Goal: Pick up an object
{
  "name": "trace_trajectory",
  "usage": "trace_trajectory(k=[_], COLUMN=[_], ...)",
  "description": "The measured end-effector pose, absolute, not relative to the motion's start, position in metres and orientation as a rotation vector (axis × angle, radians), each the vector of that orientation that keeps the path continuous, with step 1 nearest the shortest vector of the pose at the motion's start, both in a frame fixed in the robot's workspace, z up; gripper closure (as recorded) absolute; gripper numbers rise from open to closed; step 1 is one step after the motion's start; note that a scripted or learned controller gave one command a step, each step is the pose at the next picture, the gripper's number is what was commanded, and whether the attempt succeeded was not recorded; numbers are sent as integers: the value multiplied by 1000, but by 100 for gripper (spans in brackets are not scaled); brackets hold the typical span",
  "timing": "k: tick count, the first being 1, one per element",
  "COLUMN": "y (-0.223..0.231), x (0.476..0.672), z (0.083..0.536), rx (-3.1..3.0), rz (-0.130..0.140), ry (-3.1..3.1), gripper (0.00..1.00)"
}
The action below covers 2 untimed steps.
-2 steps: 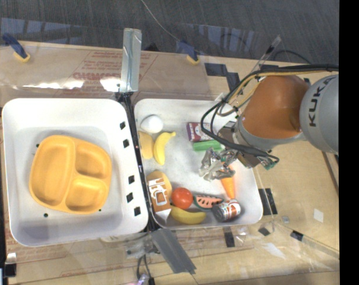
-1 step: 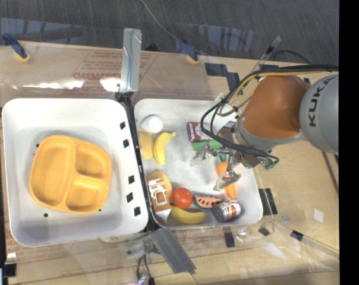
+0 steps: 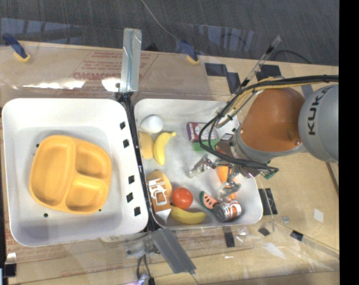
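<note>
White plastic walls ring the right bin (image 3: 167, 108), and it is crowded under me. Along its left side sit a white egg-shaped ball (image 3: 151, 123), a banana (image 3: 161, 146) and a pale yellow piece just beside it. Lower down lie an orange carton (image 3: 158, 192), a red tomato (image 3: 181, 198), a second banana (image 3: 188, 216), a watermelon slice (image 3: 207, 200) and a small can (image 3: 229, 210) on its side. A dark red packet (image 3: 197, 130) lies near the bin's upper middle, partly behind my cables. The left bin (image 3: 13, 159) holds a yellow divided tray (image 3: 69, 173), well apart from me.

My gripper (image 3: 218, 174) hangs low over the right half of the right bin, above the can and slice. An orange carrot-like piece (image 3: 223, 173) shows right at my fingers, but I cannot tell whether they are spread or closed, nor whether they grip it.
</note>
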State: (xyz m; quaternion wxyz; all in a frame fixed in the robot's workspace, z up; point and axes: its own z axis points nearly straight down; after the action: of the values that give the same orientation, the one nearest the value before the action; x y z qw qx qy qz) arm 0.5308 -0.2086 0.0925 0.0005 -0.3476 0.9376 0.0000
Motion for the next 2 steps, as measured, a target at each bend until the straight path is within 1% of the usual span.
trace_trajectory(k=[1, 2], y=[-206, -173], x=[534, 581], z=[104, 262], rx=[-1099, -1323], rz=[-2, -14], ry=[2938, 2838], gripper=[100, 100])
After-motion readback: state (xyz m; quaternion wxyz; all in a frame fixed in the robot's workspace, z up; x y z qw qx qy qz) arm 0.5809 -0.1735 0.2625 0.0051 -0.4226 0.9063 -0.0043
